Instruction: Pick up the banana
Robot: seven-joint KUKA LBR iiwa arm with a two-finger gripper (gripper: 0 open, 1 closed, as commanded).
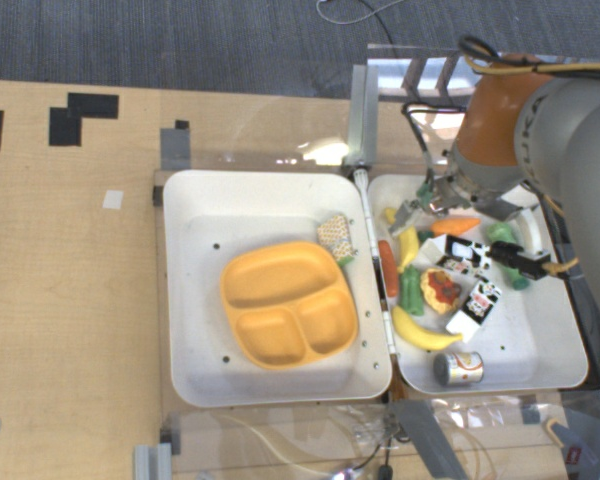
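Observation:
The banana (pixel 423 333), yellow and curved, lies in the right bin (pixel 540 353) near its front left, just below a pizza slice (pixel 442 290). A second, slimmer yellow piece (pixel 408 247) stands further back by the bin's left wall. My gripper (pixel 423 202) hangs low over the back left of the right bin, just behind that slim yellow piece and well behind the banana. I see nothing held in it. The wrist with its orange band (pixel 495 118) rises behind it.
The right bin is crowded: a red sausage (pixel 386 260), a green piece (pixel 410 288), a carrot (pixel 455 226), black-and-white blocks (pixel 477 303), green toys (pixel 502 234) and a can (pixel 460 368). The left bin (pixel 195 268) holds an orange divided plate (pixel 288 303) and a beige item (pixel 335 233).

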